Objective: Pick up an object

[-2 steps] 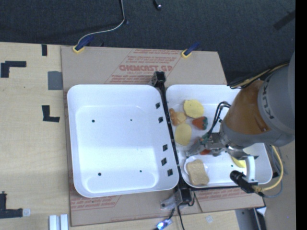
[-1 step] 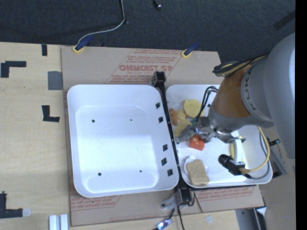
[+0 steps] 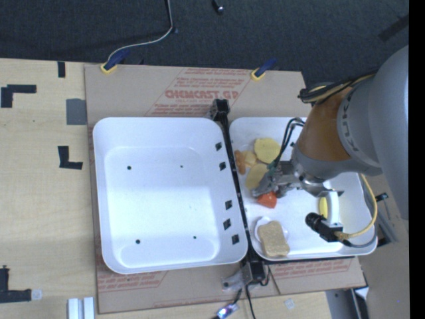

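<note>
At the left of the frame, the left bin (image 3: 163, 191) sits bare of objects on the cardboard sheet (image 3: 199, 92). Just right of centre, in the right bin (image 3: 362, 241), my candidates lie clustered: a yellow round piece (image 3: 267, 149) at the top, a small tan piece (image 3: 245, 159) beside it, a red piece (image 3: 267, 200) directly under my gripper (image 3: 271, 185), and a bread-like slice (image 3: 273, 238) lower down, apart from the rest. My gripper is low over the cluster (I cannot tell how it is set, or whether anything is in it). To do this well, I judge I should centre on one piece, likely the red one, and avoid nudging its neighbours.
</note>
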Robot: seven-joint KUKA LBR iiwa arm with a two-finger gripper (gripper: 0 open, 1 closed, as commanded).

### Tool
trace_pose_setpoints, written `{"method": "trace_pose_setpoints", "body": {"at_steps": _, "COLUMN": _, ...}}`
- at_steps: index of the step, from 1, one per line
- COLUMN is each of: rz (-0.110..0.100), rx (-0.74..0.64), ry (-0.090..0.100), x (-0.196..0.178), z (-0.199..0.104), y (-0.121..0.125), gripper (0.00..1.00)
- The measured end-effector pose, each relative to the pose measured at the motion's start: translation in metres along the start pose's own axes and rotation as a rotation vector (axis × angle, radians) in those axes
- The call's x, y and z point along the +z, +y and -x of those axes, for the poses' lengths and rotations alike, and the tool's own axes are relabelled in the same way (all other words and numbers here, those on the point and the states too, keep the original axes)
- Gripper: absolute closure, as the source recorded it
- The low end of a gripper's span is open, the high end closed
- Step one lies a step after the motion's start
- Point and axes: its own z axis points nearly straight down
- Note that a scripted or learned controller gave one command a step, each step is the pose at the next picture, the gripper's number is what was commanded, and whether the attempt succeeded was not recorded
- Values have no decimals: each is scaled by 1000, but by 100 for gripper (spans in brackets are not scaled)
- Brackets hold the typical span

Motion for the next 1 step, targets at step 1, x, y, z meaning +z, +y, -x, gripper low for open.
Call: {"method": "trace_pose_setpoints", "body": {"at_steps": 1, "rz": 11, "rx": -8, "ry": 3, "x": -95, "z": -65, "y": 60, "gripper": 100}}
